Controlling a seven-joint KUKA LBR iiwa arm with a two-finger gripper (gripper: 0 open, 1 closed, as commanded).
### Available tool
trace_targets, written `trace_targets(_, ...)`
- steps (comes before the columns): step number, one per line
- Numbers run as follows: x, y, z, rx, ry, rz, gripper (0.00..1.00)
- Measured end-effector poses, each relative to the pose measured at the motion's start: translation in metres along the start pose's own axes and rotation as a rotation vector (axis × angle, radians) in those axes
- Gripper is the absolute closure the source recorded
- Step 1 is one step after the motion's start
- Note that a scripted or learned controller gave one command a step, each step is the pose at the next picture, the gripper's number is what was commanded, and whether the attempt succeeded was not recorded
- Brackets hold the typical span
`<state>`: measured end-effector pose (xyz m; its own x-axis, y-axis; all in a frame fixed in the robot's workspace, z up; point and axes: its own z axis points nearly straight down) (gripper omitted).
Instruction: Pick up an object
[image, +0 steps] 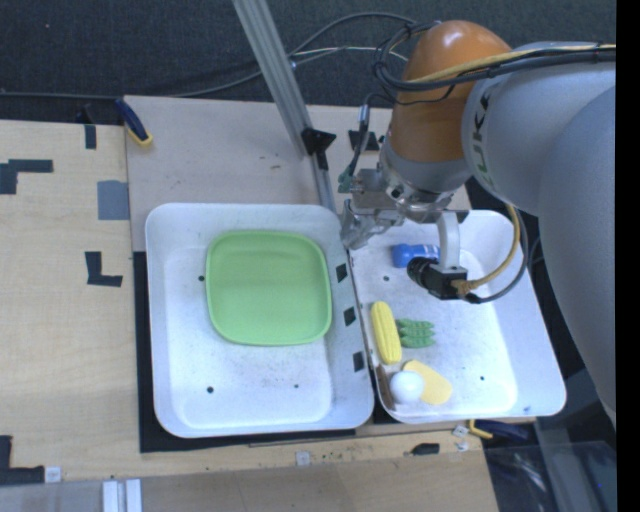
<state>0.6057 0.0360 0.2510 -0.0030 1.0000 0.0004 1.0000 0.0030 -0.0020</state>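
Over the right bin (500, 395) my gripper (356, 232) hangs near the upper left corner; whether it is parted or closed, I cannot tell. Corn (386, 332) lies by the left wall, a green plate (268, 288) in the left bin (180, 330).

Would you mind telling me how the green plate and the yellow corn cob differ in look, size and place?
The green plate is flat, square with rounded corners, and pale green; the corn cob is a slim, long yellow piece with a green leafy part beside it. The plate is far larger than the cob. The plate lies in the left bin, the cob in the right bin near its left wall. Both lie flat, apart from the gripper.
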Motion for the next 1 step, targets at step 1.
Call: trace_targets(1, 0.0533, -0.0219, 0.0022, -0.001, 0.001, -0.001, 1.0)
